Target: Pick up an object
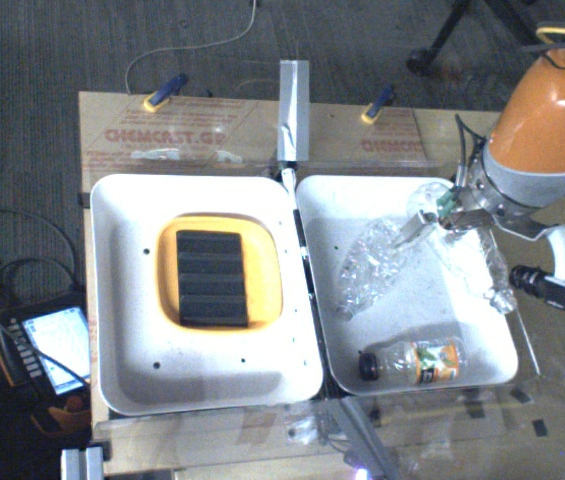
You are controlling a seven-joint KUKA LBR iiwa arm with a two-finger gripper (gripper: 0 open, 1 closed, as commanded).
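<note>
A tabletop [102, 118] of pale board carries two shallow white bins side by side, seen from above at a slant. The left bin [122, 298] holds a yellow tray [267, 268] with a black ribbed block [210, 278] lying in it. The right bin [482, 358] holds the likely targets: a crumpled clear plastic bottle [370, 264] lying near the middle, and a second bottle with an orange label [417, 360] lying on its side along the near wall. The grey arm with its orange band [540, 118] reaches in from the right, over the far right corner of that bin. Its pincer [449, 211] hangs near the upper end of the crumpled bottle; whether it is open, closed or holding anything cannot be told, since clear plastic blurs that spot.

The risk, as a judgement: the crumpled bottle is thin, slick and springy, so it may buckle or slide away sideways under a grasp, leaving nothing caught. The bin wall just beside could also block a clean descent.
</note>
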